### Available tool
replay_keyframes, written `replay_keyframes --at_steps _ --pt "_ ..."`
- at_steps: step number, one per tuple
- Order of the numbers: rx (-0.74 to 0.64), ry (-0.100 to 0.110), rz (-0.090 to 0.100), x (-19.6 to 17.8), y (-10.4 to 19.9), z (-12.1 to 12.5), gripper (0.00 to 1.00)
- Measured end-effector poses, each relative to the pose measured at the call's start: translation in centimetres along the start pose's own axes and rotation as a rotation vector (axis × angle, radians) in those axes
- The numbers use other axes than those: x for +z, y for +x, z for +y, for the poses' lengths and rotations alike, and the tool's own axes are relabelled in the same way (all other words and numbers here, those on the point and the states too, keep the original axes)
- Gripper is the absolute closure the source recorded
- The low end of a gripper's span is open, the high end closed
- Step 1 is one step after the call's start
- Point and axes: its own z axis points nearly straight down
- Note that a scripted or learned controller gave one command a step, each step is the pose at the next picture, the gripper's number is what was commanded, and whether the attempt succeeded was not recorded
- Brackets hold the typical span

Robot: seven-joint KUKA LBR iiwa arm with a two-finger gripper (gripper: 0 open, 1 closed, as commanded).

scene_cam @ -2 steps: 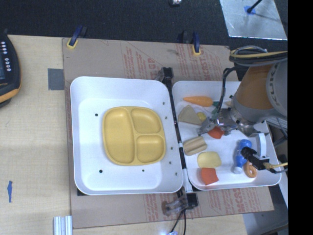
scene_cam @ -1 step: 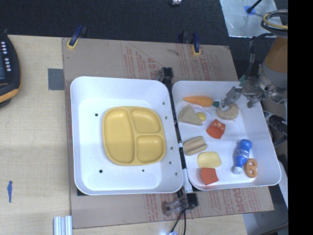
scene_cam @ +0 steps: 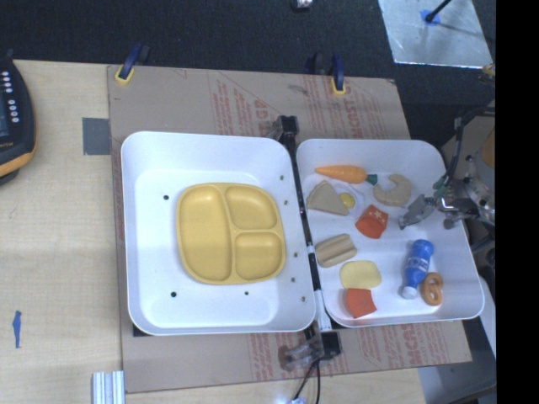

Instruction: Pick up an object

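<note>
Gripper (scene_cam: 415, 215) low over the right bin (scene_cam: 472, 311), near its right-hand wall, on a grey arm (scene_cam: 461, 199) reaching in from the right edge of the picture. Open or closed: cannot tell from this angle. Nothing seen held in it.

Closest to the gripper, just up and to the left: a tan curved piece (scene_cam: 392, 190); touching or a little apart, cannot tell. Near on the left, slightly lower: a red block (scene_cam: 371, 221). Below the gripper, near but apart: a blue bottle (scene_cam: 416, 267), lying at a slant, with an orange ring (scene_cam: 433, 289) just beside the bottle's lower end.

Farther left and above: a carrot (scene_cam: 341, 173), lying across the top of the bin. Farther left at about the gripper's height: a tan wedge (scene_cam: 327, 199). Down and to the left: a brown roll (scene_cam: 334, 248), then a yellow piece (scene_cam: 360, 273), then a red piece (scene_cam: 360, 302) close to the near rim.

Well apart on the left, past the divide between the bins: the left bin (scene_cam: 135, 225), holding a yellow divided plate (scene_cam: 231, 231) flat in its middle. Under both bins: a cardboard sheet (scene_cam: 210, 99), fixed at the far edge with clamps (scene_cam: 337, 74).
</note>
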Motion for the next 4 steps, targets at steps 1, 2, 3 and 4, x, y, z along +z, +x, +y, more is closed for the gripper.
replay_keyframes --at_steps 1,2,3,4 --pt "-0.004 0.004 0.005 6.9 3.0 -6.0 0.00" --pt "-0.006 -0.005 0.000 5.5 2.7 -5.6 1.00" --pt "-0.015 -0.010 0.004 4.8 10.0 1.6 1.00" --pt "-0.013 -0.017 0.004 -4.0 17.4 6.0 1.00"
